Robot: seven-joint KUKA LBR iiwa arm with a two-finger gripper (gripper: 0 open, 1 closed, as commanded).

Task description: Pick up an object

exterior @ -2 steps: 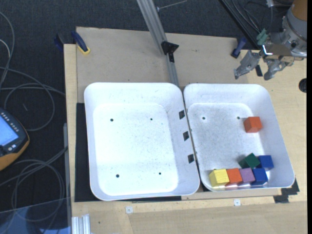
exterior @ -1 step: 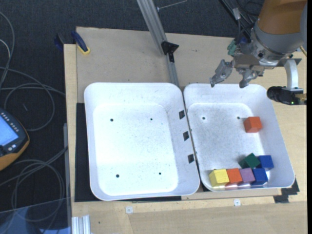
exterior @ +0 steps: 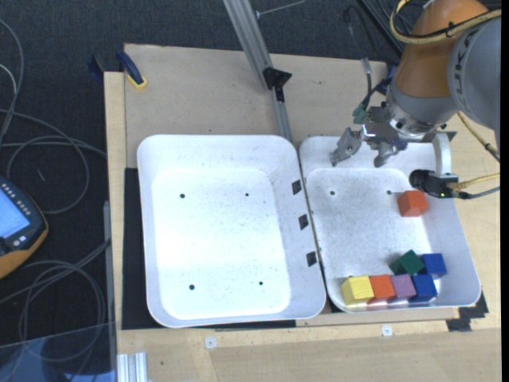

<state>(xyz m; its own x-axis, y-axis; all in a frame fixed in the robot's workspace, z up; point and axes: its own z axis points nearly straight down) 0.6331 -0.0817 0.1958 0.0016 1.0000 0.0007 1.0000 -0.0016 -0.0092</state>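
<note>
My gripper [exterior: 363, 154] hangs over the far edge of the right bin [exterior: 350, 213], its two fingers spread apart with nothing between them. An orange block [exterior: 412, 204] lies alone in the right bin, to the right of and nearer than the gripper. Along the bin's near edge sits a cluster of blocks: yellow [exterior: 357, 289], orange-red [exterior: 382, 287], purple [exterior: 402, 285], two blue [exterior: 432, 264] and a dark green one [exterior: 408, 262].
The left bin [exterior: 215, 229] sits beside the right one, joined by black clips [exterior: 303, 221]. A slanted metal pole [exterior: 253, 38] rises behind the bins. Cables and a handheld device [exterior: 16, 221] lie off the bench at left.
</note>
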